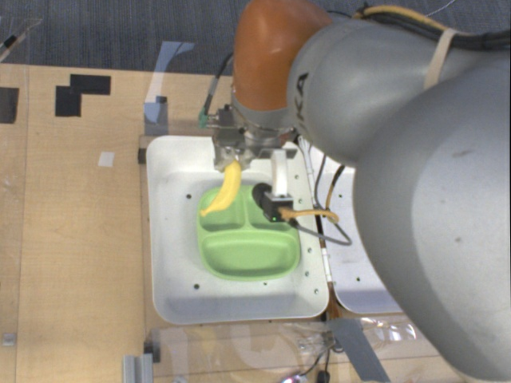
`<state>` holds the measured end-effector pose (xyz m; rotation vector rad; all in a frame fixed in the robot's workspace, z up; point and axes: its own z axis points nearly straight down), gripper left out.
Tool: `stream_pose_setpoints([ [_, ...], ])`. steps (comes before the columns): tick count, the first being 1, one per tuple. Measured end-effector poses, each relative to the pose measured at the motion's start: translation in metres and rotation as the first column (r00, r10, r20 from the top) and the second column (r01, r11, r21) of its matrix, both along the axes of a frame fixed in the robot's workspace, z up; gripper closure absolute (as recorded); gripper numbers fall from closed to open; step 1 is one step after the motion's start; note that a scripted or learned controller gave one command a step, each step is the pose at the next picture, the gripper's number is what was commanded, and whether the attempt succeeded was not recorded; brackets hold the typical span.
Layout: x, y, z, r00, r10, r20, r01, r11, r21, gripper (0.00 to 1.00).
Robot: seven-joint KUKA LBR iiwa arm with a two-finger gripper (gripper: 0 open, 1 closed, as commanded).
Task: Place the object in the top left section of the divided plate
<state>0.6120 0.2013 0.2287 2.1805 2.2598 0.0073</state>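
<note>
Camera view, left to right: left bin [172, 238] contains green plate [249, 250]. Banana [224, 191] hangs tilted over the plate's top left section, its upper end pinched between the fingers of the gripper [232, 157]. Arm [383, 94] covers the right bin [359, 294].

You get almost no readable text here. The grey arm [375, 94] carries dark lettering just below the orange band [275, 46], seen edge-on and partly cut off, too skewed to make out. No other labels, numbers or signs can be read.
</note>
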Motion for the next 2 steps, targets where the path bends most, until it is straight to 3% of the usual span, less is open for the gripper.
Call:
stream_pose_setpoints([
  [1,0.0,0.0,0.0,1.0,0.0,0.0,0.0,1.0,-0.001,0.0],
  [2,0.042,0.019,0.029,0.991,-0.132,0.002,0.132,0.991,0.0,0.0],
])
